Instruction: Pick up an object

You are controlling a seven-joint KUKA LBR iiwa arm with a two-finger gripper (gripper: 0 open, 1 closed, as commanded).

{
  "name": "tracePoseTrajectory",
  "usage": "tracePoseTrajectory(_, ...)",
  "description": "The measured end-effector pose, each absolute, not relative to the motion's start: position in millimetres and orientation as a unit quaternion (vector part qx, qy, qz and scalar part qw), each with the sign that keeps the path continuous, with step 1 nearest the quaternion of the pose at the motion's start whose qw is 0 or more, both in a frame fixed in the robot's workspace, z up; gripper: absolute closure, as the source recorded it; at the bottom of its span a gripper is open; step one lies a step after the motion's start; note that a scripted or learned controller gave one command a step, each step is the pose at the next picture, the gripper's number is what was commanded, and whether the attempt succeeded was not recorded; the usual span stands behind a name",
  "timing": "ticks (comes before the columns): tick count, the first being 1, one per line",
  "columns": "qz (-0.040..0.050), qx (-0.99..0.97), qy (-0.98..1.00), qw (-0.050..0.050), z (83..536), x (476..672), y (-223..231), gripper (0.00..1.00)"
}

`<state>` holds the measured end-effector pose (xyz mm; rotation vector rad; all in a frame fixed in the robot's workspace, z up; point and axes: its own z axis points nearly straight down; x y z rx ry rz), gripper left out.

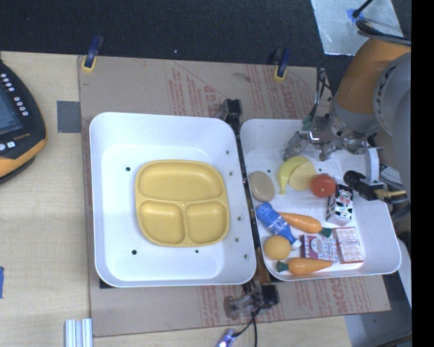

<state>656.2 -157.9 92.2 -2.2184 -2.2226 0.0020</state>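
With our gripper point(312, 144) spread open and empty, the banana point(295, 172) just below it awaits picking.

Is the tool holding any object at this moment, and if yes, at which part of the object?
Nothing is held. The tool hangs at the far end of the right bin, just above the banana, with no object between its fingers.

Both bins point(101, 194) are white, the left one holding a yellow tray point(182, 201). In the right bin: a yellow banana point(295, 172), red tomato point(322, 185), two orange carrots point(301, 222), a blue bottle point(273, 220), a tan potato point(261, 186), a black-and-white carton point(341, 206), and pink-red boxes point(334, 247), print unclear. The table point(36, 251) is pale wood.
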Motion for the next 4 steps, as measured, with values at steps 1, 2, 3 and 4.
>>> tracePoseTrajectory(1, 0.0020, -0.705, -0.709, 0.001, 92, 589.6, -98, 0.00)
tracePoseTrajectory(2, 0.0009, -0.706, -0.708, 0.000, 185, 612.3, -161, 0.00)
tracePoseTrajectory(3, 0.0026, -0.705, -0.709, 0.002, 91, 609.6, -118, 0.00)
tracePoseTrajectory(4, 0.0031, -0.704, -0.710, 0.002, 102, 610.2, -120, 1.00)
